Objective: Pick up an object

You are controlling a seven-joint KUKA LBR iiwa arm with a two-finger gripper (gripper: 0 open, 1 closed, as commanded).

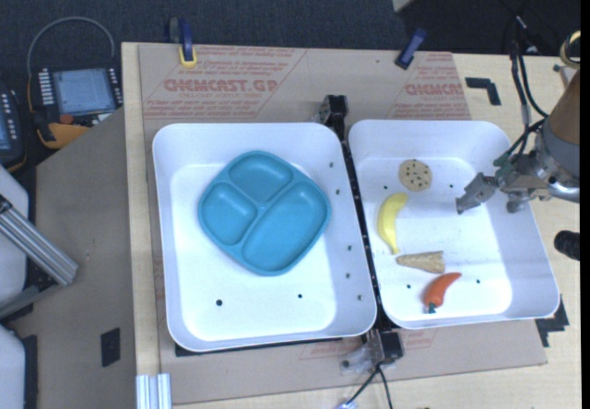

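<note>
Two white bins sit side by side on the surface (138, 214), the left bin (184, 306) and the right bin (516, 297), their inner walls touching along the middle. The left bin holds one thing: a blue divided plate (265, 211) lying flat near its centre. The right bin holds four things, one of each kind, all in its left half: a round cookie (416, 175) nearest the far wall, a yellow banana (392, 221) just below it, a tan cone-shaped piece (421, 261) lying on its side below the banana, and a red pepper (442, 289) with a green stem nearest the front wall. These four lie near one another but apart, none touching. The gripper (481, 194) hangs over the right bin's middle, to the right of the cookie and banana, with bare bin floor between it and them; nothing stands between it and the four pieces. Whether its fingers are spread or closed cannot be told from this angle, and nothing shows between them. Two clamps, one yellow (187, 52) and one blue (409, 49), grip the far edge of the board under the bins.
</note>
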